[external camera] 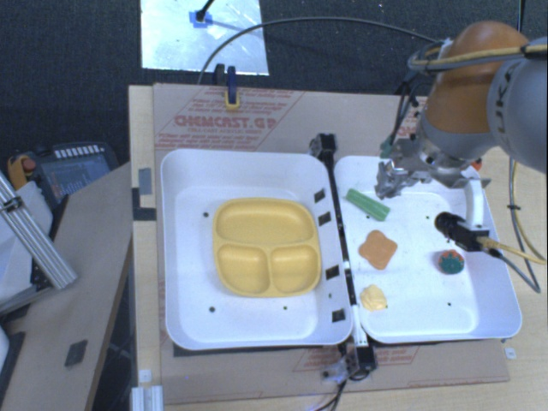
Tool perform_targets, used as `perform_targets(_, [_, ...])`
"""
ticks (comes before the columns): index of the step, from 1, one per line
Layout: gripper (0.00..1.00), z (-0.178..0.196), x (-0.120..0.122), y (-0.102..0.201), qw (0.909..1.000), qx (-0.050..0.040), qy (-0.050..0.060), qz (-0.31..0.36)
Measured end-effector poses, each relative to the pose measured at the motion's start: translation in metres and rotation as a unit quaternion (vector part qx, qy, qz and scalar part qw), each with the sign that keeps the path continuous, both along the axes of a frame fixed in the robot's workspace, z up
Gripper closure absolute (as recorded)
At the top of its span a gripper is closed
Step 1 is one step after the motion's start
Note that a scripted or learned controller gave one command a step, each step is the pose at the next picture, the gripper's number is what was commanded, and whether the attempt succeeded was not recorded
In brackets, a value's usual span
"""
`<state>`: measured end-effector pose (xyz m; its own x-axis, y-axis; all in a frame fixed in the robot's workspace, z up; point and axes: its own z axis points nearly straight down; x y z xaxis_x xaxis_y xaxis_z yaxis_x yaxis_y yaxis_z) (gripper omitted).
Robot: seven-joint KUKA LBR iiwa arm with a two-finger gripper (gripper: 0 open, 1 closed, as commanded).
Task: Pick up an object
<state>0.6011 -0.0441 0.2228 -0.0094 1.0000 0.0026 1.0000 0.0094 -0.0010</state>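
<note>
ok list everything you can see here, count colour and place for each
white bins: 2, white, side by side on the bench
divided plate: 1, yellow, middle of left bin
green piece: 1, green, upper left of right bin, just below the gripper
orange piece: 1, orange, left-centre of right bin
pale yellow piece: 1, pale yellow, lower left of right bin
round object: 1, teal with red, right side of right bin
gripper: 1, grey, over right bin's upper left

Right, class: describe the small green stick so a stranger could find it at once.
Start at the right-hand shallow white bin. Near its upper left corner, just below the gripper, lies the small green stick. It alone is long and straight; its orange, yellow and teal neighbours are lumpy.
</note>
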Motion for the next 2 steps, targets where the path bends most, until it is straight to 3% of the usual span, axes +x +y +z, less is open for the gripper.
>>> perform_targets(1, [1.00, 0.008, -0.008, 0.051, 1.0000, 0.0001, -0.001, 0.000])
perform_targets(2, [1.00, 0.015, -0.030, 0.104, 1.0000, 0.0002, 0.000, 0.000])
